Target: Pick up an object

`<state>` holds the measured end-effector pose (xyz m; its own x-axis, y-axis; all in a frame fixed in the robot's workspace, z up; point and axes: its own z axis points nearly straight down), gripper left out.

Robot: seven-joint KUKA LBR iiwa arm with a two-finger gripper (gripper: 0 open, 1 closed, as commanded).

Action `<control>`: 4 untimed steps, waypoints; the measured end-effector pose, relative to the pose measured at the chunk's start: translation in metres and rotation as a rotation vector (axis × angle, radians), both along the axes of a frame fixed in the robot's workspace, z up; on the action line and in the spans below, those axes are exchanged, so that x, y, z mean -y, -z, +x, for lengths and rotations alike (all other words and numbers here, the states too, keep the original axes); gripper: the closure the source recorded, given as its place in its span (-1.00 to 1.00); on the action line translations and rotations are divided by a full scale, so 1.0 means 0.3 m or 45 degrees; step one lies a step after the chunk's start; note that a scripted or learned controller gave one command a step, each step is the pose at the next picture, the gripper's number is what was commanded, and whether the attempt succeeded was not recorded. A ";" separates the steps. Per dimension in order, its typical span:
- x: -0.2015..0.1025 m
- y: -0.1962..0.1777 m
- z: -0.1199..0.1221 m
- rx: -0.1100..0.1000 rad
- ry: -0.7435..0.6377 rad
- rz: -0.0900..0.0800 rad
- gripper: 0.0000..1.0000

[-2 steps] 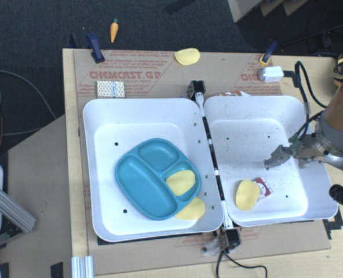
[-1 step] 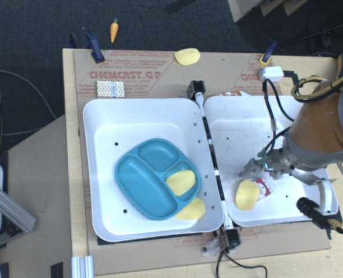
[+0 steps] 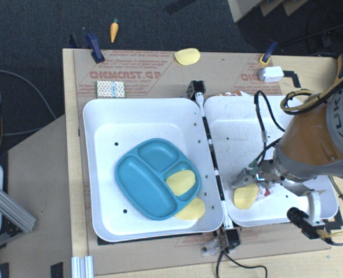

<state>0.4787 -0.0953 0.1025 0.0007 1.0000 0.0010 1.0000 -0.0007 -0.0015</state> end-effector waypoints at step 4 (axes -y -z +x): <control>0.198 -0.295 0.123 0.004 0.000 -0.003 1.00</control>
<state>0.5157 -0.1548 0.1911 0.0004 1.0000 -0.0014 1.0000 -0.0004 0.0014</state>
